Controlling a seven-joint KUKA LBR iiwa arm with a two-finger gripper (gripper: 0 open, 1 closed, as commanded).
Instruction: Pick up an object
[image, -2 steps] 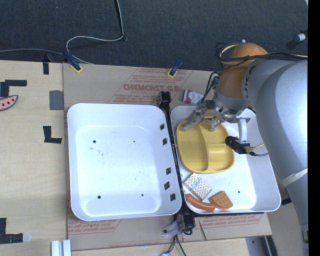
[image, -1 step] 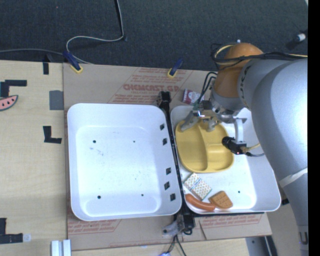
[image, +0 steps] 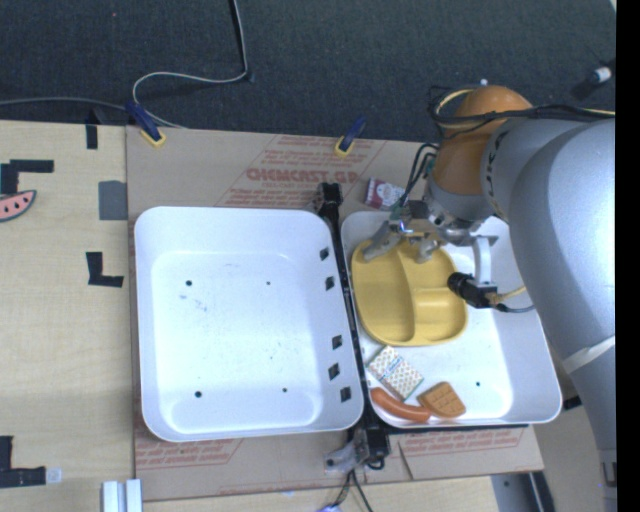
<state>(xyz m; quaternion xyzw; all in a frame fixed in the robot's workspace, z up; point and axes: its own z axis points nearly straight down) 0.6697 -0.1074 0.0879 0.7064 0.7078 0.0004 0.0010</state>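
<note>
Gripper low over the yellow dish in the right bin

Grey arm with its orange band reaches in from the right and bends down over the far end of the right bin. The gripper sits at the far rim of a yellow divided dish, which lies in the far half of that bin. Metal parts of the gripper overlap the dish's far edge, but whether they touch it cannot be told, and whether the jaws are spread or pressed together cannot be told either; nothing is seen held between them.

Nearer the camera, in the same bin, lie three small things close together: a small chequered packet just beside the dish's near edge, a toy sausage along the near rim, and a tan wedge like a biscuit just to the right of the sausage.

The left bin stands just beside the right one, their rims meeting along a row of black clips. Both bins rest on a cardboard sheet with red lettering, held at its far edge by blue and yellow clamps. A small dark-red packet lies on the cardboard just beyond the right bin.
</note>
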